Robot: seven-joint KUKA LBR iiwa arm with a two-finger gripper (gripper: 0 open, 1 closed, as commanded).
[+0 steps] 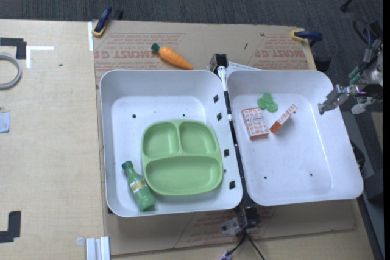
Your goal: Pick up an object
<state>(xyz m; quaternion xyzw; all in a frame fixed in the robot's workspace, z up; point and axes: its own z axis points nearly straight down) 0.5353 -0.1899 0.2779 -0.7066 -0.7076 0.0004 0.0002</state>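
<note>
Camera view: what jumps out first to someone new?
The green divided plate in the left bin draws the eye first, with a green bottle lying beside it at that bin's near-left corner. Next comes the orange carrot lying on the cardboard beyond the bins. In the right bin, a small red-and-white box, an orange-and-white tube and a green leaf-shaped piece cluster near the far side, while the end effector sits at that bin's right rim.

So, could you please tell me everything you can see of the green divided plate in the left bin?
The green divided plate is a pale green, rounded-square tray that looks like matte plastic. Raised ridges split it into three compartments: two small ones at the far side and one wide one nearer the camera. It lies flat, right way up, on the floor of the left bin. A green bottle lies against its lower left edge.
</note>
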